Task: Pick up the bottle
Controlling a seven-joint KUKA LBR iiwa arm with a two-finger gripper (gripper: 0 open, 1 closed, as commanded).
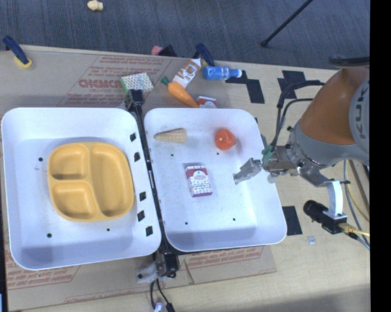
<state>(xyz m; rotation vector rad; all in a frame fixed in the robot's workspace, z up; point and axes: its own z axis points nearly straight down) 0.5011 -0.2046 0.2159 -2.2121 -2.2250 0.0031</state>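
Counter (65, 90) carries two shallow white bins side by side. Left bin (13, 174) holds a yellow divided plate (90, 179), three compartments, lying flat.

Right bin (260, 213) holds three things: a tan cone-shaped piece (171, 135) near its far edge, a red-orange rounded item (225, 138) to the right of that, and a small red-and-white packet (199, 179) lying flat near the middle.

Gripper (247, 171) is low over the right bin's right side, pointing toward the bin's middle. The arm (332, 119) comes in from the right, orange band showing. Whether the gripper is parted or closed: cannot tell at this angle. Nothing is seen in it.

Bottle (220, 73), blue with a pale cap end, lies on its side on the counter beyond the right bin's far edge, outside both bins. It is well apart from the gripper, farther back and a little to the left of it, with the bin's far wall and the red-orange item between.

Near the bottle: an orange carrot-like piece (181, 94), a white-and-orange tube (186, 73), a small patterned block (137, 82).
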